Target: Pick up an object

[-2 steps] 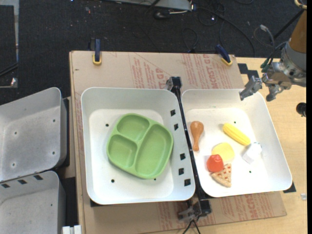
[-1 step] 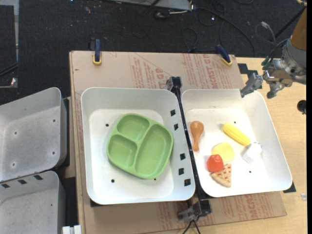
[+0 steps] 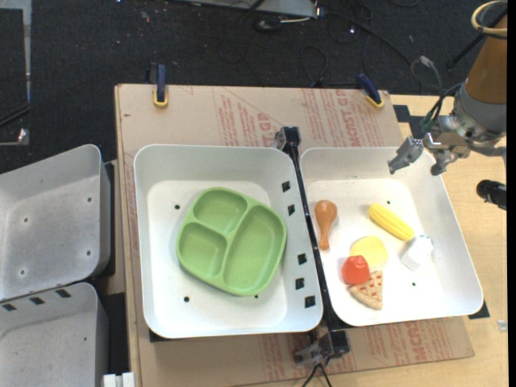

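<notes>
Nearest the camera, in the right bin [image 3: 451, 297], a pizza slice [image 3: 368, 289] lies by the front wall, with a red tomato-like piece [image 3: 355, 269] touching its upper edge and a flat yellow disc [image 3: 370, 250] just behind that. A small white block [image 3: 417, 252] sits to the right of the disc, close to it but apart. Further back, a yellow corn cob [image 3: 391, 221] lies at a slant, and a brown chicken drumstick [image 3: 325, 222] rests near the bin's left wall, its thick end pointing away from the camera. In the left bin [image 3: 153, 297], a green divided plate [image 3: 232, 240] with three compartments lies flat, tilted a little in plan. Both bins sit on a cardboard sheet [image 3: 234, 115] clipped at its far edge. Farthest back on the right, the gripper [image 3: 421, 156] hangs above the right bin's rear corner, well apart from every object; its two fingers [image 3: 403, 156] stand spread, with nothing between them.
</notes>
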Controlling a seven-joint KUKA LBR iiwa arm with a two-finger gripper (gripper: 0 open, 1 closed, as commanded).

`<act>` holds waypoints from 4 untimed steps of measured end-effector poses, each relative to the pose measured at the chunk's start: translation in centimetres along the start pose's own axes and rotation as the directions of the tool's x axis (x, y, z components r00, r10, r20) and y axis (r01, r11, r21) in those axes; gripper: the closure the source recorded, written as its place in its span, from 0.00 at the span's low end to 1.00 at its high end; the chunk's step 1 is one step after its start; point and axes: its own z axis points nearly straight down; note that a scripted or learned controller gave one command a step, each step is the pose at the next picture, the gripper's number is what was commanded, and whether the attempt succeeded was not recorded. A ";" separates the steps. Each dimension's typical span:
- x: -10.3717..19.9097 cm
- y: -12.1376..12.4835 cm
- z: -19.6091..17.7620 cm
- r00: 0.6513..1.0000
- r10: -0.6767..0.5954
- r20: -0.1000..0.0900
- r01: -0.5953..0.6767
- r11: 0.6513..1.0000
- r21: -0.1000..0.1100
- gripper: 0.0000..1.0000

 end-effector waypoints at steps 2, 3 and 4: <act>0.0 -1.6 11.7 1.000 0.000 -0.001 0.000 1.000 0.001 0.00; 0.0 -1.4 10.3 1.000 -0.001 0.001 0.001 1.000 -0.006 1.00; -0.6 -1.0 3.9 1.000 -0.002 0.002 0.002 1.000 -0.011 1.00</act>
